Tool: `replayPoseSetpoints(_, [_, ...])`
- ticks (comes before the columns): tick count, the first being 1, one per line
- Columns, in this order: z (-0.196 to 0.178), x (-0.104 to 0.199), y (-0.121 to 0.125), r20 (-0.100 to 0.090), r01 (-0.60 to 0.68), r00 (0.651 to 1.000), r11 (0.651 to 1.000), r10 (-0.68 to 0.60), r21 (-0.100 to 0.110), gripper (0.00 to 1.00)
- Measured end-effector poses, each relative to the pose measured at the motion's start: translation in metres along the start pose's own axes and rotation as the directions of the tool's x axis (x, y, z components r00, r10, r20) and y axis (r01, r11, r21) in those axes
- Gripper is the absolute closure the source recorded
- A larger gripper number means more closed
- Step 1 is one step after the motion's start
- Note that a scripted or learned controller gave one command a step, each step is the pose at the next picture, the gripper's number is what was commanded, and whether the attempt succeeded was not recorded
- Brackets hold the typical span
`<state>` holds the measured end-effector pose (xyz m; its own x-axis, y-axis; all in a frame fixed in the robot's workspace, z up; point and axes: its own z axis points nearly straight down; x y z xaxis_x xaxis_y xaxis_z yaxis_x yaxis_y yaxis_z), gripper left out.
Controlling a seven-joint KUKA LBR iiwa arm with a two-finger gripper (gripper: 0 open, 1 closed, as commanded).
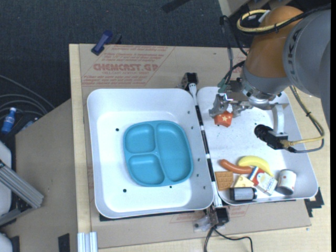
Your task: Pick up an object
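Note:
A small red-orange toy (224, 119) with a pale mark on it is in the upper left part of the right bin (304, 161). My gripper (225, 111) comes down from the grey and orange arm (273, 46) directly over it. Its two fingers stand on either side of the toy's top and are shut on it. I cannot tell whether the toy rests on the bin floor or hangs just above it.
At the right bin's front lie a banana (255, 163), a sausage (234, 166), a cracker (224, 179), a cheese wedge (242, 181), a small box (264, 181), a dark block (241, 194) and a white can (286, 180). A blue divided plate (157, 153) sits in the left bin (105, 109).

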<state>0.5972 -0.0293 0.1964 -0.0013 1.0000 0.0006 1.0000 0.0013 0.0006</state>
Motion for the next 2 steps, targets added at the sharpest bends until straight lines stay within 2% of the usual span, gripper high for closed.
replayPoseSetpoints(1, [-0.038,0.059,-0.023,0.0,0.0,1.0,1.0,0.0,0.0,1.0])
replayPoseSetpoints(2, [-0.072,0.074,-0.075,0.0,0.0,1.0,1.0,0.0,0.004,1.0])
